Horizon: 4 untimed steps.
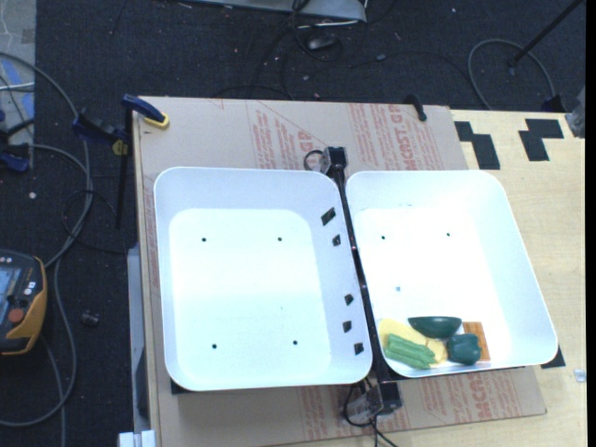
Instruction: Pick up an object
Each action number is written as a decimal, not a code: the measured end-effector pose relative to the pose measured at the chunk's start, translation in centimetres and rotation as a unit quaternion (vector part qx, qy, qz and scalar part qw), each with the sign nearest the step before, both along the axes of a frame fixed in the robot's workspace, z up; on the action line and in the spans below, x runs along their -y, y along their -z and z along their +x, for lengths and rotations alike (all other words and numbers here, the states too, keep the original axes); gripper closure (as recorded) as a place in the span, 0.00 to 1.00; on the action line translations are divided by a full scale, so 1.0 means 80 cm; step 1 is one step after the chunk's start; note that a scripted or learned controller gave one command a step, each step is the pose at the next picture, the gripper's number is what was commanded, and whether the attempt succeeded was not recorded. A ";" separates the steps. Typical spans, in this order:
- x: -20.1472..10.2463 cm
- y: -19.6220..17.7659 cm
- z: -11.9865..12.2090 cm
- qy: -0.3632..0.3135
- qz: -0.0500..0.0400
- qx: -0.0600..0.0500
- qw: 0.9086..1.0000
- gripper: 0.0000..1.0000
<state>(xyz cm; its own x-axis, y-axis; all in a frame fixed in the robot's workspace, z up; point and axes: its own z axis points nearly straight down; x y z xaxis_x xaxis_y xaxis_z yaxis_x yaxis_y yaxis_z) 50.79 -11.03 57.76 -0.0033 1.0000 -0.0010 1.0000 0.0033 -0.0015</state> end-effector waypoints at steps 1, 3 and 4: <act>0.000 -0.012 0.000 0.000 0.000 0.000 1.000 1.00; -0.001 -0.036 0.001 -0.001 0.000 -0.001 1.000 1.00; -0.001 -0.048 0.002 -0.002 0.000 -0.001 1.000 1.00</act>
